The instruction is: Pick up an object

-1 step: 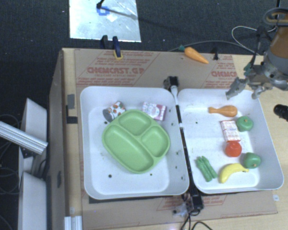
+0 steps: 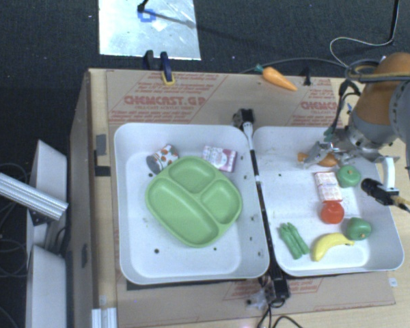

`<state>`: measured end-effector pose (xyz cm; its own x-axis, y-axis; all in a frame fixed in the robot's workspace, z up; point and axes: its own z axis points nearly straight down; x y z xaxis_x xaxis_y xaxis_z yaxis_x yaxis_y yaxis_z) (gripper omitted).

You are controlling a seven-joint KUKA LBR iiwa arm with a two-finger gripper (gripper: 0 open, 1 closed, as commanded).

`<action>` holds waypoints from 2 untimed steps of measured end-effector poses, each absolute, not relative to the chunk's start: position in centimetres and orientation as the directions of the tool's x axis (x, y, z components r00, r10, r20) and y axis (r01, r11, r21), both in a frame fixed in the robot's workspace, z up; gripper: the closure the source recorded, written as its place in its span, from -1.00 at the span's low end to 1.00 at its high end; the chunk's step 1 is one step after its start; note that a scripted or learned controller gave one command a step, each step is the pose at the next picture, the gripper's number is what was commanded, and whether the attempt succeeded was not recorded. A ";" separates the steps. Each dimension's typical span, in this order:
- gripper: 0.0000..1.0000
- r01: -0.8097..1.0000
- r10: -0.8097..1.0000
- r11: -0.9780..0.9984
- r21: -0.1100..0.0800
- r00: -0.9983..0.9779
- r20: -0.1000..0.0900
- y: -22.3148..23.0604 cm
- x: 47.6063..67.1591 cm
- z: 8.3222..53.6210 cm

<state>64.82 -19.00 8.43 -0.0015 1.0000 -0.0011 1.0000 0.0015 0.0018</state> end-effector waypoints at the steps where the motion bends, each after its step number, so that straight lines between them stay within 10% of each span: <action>1: 1.00 1.000 1.000 0.004 -0.001 -0.004 -0.002 -19.1 64.8 9.5; 2: 1.00 1.000 1.000 0.003 0.005 -0.003 -0.001 -14.6 58.0 21.1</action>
